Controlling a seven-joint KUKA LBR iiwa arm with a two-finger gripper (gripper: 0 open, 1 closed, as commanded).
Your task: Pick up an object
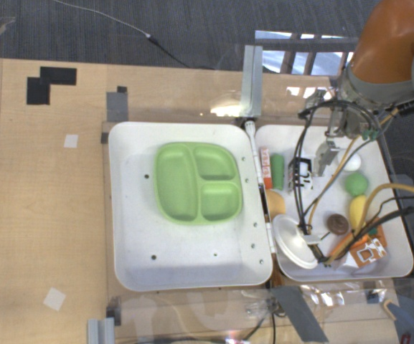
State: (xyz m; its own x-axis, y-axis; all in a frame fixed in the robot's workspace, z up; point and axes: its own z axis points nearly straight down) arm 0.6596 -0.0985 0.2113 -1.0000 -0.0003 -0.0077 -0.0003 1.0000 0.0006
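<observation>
Over the right bin (400, 264), the gripper (326, 156) hangs, its finger spread unreadable.

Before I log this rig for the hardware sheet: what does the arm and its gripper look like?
The arm has a rounded orange band over a grey wrist section. Black and yellow cables loop off it. The gripper below is grey metal on a cluttered, wire-laden mount.
</observation>
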